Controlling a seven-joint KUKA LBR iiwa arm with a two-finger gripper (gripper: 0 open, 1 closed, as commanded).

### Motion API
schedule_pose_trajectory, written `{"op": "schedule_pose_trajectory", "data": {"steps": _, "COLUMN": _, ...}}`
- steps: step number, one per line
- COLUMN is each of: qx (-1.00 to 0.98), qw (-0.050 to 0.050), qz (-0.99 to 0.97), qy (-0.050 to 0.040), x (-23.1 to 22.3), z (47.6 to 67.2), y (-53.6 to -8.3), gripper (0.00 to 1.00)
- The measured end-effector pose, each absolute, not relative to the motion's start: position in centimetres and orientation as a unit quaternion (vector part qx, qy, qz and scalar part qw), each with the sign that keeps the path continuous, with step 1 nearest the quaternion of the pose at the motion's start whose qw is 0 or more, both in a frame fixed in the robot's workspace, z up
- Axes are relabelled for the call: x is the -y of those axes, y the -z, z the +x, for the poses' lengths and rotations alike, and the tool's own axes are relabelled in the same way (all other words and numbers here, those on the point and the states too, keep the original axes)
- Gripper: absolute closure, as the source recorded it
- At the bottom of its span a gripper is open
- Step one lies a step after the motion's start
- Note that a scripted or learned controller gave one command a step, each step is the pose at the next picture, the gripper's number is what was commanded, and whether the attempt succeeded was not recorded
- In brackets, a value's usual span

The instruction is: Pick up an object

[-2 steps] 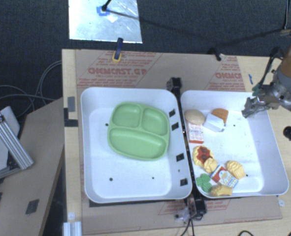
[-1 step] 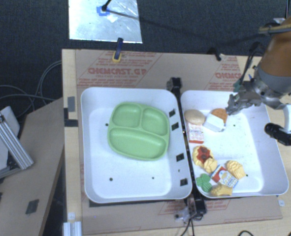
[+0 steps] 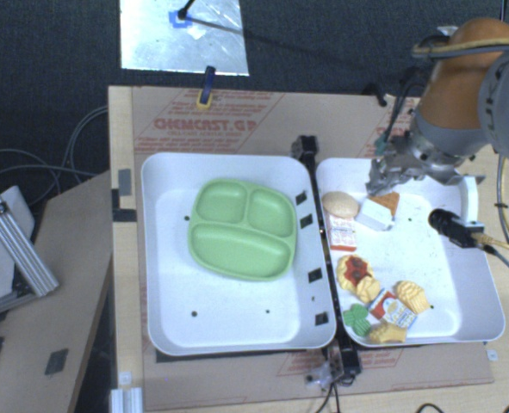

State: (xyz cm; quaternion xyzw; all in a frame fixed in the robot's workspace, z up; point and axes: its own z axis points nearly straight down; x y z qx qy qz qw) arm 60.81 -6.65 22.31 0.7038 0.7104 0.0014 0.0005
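Note:
My gripper (image 3: 381,183) hangs low over the far part of the right bin (image 3: 461,274), just above a white block (image 3: 375,216) and an orange wedge (image 3: 388,201). A tan bread roll (image 3: 340,204) lies to its left, with a red-and-white packet (image 3: 343,231) below that. Nearer the front lie a red and yellow toy food piece (image 3: 356,274), a yellow piece (image 3: 412,296), a red-white packet (image 3: 395,311) and a green piece (image 3: 356,320). Nothing shows between the fingers.
The left bin (image 3: 176,317) holds a green divided plate (image 3: 242,229). A black divider (image 3: 319,231) runs between the bins. A black cylinder (image 3: 449,226) on the arm's side juts over the right bin. A silver sheet (image 3: 183,24) lies beyond the bench.

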Motion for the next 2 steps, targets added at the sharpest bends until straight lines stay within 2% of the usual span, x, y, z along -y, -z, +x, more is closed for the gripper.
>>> {"op": "schedule_pose_trajectory", "data": {"steps": 1, "qx": -0.711, "qw": 0.001, "qz": 0.704, "qy": -0.0019, "x": 1.7, "z": 63.4, "y": -21.6, "gripper": 1.00}}
{"op": "schedule_pose_trajectory", "data": {"steps": 2, "qx": -0.711, "qw": 0.000, "qz": 0.704, "qy": -0.0020, "x": -3.7, "z": 64.5, "y": -21.2, "gripper": 1.00}}
